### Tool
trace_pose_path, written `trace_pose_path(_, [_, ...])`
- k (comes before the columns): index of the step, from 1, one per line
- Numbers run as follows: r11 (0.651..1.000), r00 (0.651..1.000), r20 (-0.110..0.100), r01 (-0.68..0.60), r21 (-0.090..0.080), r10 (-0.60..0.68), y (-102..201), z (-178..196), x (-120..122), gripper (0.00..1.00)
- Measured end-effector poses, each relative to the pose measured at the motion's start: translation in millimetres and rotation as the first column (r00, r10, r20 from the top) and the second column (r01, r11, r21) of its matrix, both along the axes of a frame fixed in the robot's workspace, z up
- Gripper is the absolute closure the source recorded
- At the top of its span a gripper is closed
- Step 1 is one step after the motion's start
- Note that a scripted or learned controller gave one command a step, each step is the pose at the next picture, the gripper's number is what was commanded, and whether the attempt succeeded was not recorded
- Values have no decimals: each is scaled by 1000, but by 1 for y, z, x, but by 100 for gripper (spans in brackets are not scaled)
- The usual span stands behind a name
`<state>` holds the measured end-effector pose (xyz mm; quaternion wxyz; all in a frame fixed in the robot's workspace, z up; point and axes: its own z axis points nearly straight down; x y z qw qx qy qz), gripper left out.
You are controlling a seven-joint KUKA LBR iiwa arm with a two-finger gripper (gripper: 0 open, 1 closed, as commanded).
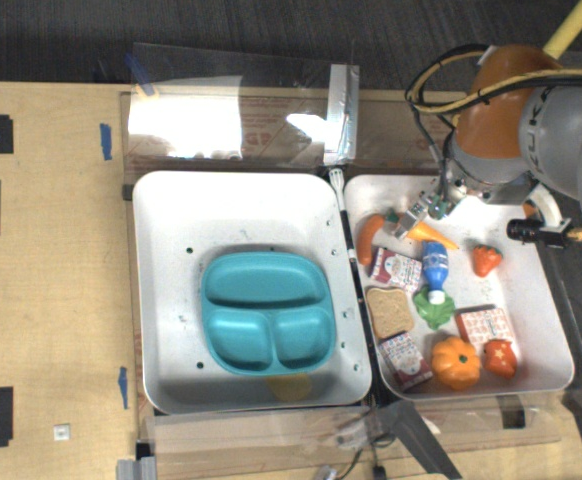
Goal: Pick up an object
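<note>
The claw (421, 211) sits low in the right bin (556, 308) near its top-left corner; its tip is small & blurred against the clutter, so its state can't be told. Just beside it lie an orange carrot (370, 236) on the bin's left edge & a yellow-orange wedge (434, 234), contact unclear. Below: blue bottle (434, 267), bread slice (390, 311), small pumpkin (456, 362). The left bin (161, 218) holds a teal tray (267, 310).

The grey arm with its orange band reaches in from the right, its hand (418, 214) lowered leftward.
</note>
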<state>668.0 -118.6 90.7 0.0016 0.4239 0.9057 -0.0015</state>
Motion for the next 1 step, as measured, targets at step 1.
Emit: trace_pose_path(1, [997,996,17,82,6,-82,62,103,-2,100])
